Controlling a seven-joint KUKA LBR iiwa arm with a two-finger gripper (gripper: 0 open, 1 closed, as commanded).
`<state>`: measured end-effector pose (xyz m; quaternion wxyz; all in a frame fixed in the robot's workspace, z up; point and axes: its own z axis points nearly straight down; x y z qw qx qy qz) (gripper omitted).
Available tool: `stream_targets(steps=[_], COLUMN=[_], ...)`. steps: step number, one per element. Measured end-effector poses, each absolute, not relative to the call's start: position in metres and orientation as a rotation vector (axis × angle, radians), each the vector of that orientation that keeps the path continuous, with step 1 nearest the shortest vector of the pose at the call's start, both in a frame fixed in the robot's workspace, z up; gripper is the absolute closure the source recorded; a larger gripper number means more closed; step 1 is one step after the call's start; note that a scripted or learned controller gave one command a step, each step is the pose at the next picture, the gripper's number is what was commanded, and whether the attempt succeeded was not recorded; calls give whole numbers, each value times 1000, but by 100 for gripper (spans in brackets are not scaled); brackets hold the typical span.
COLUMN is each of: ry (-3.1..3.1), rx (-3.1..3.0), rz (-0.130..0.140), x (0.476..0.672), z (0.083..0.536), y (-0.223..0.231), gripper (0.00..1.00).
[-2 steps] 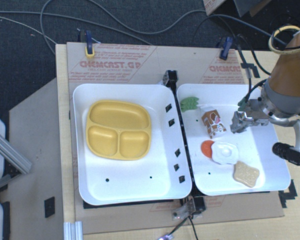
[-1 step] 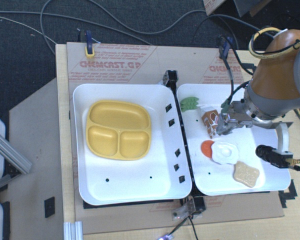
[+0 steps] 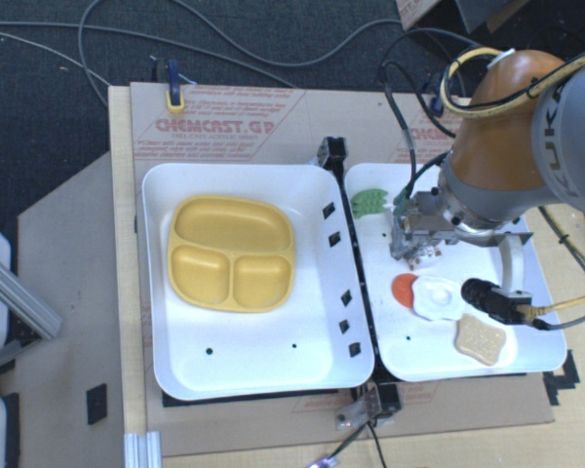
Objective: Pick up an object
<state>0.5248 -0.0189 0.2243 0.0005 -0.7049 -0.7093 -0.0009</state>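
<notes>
the red disc (image 3: pixel 403 290) lay at the centre of the right bin (image 3: pixel 419 354), just below the gripper (image 3: pixel 416 249), which hung there probably to grasp it; whether the gripper was spread or closed couldn't be told.

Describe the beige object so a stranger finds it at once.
Look in the right bin, under the arm. The beige object lies by its near edge. Unlike the smooth white piece and red piece beside it, it looks like bread.

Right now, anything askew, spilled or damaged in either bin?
Nothing stands out. The yellow three-compartment plastic plate lies flat in the left white bin. In the right white bin, the green leafy piece, red disc, white flat piece and tan bread-like slice all lie inside the walls.
</notes>
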Motion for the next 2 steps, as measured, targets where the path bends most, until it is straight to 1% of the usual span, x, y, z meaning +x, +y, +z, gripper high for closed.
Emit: stream_targets(steps=[1,2], ry=[-2229,-2224], rx=[-2211,-2213], rz=[-4,2], x=[521,516], z=[227,219], y=[45,91], gripper=[100,100])
